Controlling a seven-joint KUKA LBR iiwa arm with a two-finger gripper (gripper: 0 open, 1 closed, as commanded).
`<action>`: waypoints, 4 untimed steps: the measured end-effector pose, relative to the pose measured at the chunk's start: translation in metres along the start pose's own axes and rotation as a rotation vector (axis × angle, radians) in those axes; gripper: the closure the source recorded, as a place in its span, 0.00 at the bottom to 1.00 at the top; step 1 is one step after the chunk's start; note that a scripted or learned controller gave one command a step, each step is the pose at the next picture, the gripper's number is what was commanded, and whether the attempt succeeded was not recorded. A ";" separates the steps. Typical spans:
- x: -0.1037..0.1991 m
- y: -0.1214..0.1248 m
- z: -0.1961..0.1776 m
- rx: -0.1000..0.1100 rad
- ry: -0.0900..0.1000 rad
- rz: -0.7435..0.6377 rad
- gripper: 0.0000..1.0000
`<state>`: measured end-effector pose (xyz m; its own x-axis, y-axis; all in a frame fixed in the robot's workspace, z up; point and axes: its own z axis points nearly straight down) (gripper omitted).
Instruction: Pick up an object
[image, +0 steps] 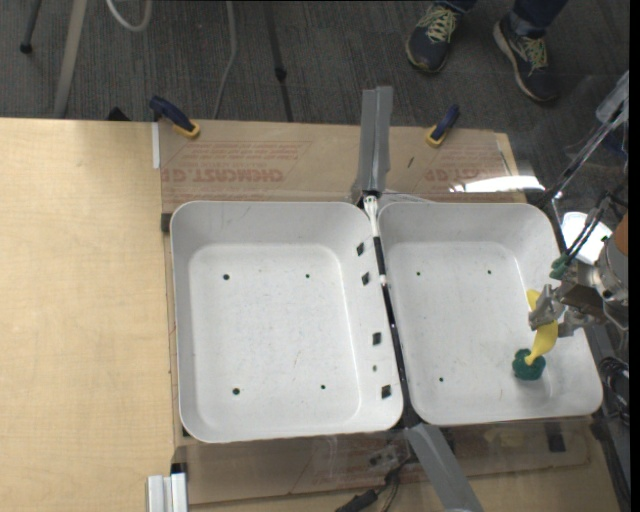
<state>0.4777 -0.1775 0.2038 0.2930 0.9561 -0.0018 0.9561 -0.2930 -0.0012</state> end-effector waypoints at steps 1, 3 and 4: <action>0.000 0.001 -0.008 0.000 -0.001 0.000 1.00; -0.020 0.053 0.113 0.008 0.005 0.447 1.00; 0.018 0.021 -0.029 0.002 -0.001 0.639 1.00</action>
<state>0.5033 -0.1670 0.2332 0.8052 0.5930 -0.0034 0.5930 -0.8052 -0.0011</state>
